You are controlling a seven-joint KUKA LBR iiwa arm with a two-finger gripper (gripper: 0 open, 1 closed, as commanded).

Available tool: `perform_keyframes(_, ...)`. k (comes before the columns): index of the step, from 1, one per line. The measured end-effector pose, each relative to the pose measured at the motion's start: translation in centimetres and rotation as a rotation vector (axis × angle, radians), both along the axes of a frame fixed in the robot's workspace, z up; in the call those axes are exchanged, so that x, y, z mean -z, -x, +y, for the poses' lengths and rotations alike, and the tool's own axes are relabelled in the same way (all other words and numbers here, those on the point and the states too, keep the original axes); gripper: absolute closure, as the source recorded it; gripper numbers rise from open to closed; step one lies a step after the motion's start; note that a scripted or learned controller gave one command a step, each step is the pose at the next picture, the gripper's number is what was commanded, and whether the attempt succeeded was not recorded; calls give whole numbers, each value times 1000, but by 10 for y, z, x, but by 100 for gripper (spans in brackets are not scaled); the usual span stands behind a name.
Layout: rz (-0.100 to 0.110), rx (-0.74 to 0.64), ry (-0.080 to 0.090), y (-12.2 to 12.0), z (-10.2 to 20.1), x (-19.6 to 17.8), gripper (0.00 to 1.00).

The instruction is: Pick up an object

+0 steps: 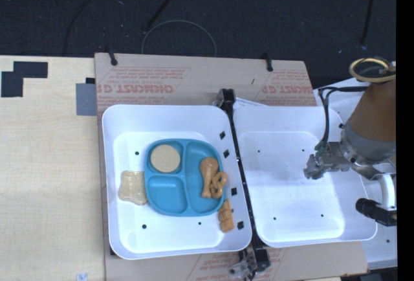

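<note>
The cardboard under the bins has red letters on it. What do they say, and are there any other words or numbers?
Red print on the cardboard behind the bins: it repeats and sits upside down and mirrored here; too blurred to read for sure.
Red print on the cardboard in front of the bins: too small and blurred to read.
Blue tray, white bins, gripper: no words or numbers I can see.

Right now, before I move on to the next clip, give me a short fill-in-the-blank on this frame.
1. The blue tray lies in the ____ bin.
2. The gripper is above the ____ bin.
3. The round beige disc sits in one of the tray's ____ compartments.

Missing words: left; right; three
</note>
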State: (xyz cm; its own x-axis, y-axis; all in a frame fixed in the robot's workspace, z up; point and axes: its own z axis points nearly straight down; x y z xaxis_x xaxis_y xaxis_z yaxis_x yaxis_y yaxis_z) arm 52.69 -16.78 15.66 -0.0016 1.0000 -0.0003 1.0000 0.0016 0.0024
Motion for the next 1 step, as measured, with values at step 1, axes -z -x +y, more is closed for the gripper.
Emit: perform_keyframes(1,-1,0,1,-3,-5,-62,100)
